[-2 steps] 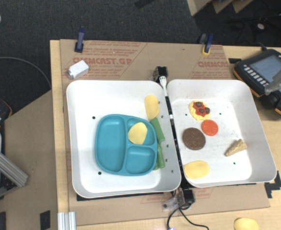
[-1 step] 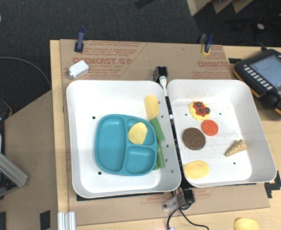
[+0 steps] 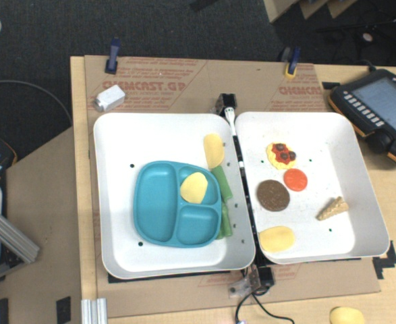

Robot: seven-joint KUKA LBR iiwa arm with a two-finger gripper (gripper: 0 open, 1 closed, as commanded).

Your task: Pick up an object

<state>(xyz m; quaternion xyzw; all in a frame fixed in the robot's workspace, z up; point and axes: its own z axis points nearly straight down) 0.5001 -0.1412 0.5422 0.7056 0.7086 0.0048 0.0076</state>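
The left bin (image 3: 110, 181) holds a blue divided tray (image 3: 160, 211) with a yellow piece (image 3: 194, 187) lying on its upper right compartment. A pale yellow oblong (image 3: 213, 150) lies just above the tray, and a green strip (image 3: 222, 198) runs along the tray's right side. In the right bin (image 3: 346, 154) lie a small pizza-like toy (image 3: 280, 155), a red disc (image 3: 295, 179), a brown disc (image 3: 273, 196), a tan wedge (image 3: 332, 209) and a yellow oval (image 3: 276, 238).
A white block (image 3: 110, 98) sits on the cardboard behind the left bin. Blue clamps (image 3: 112, 56) (image 3: 291, 61) hold the board's far edge. A control pendant (image 3: 376, 110) lies at the right. A yellow object (image 3: 346, 314) rests near the bottom edge.
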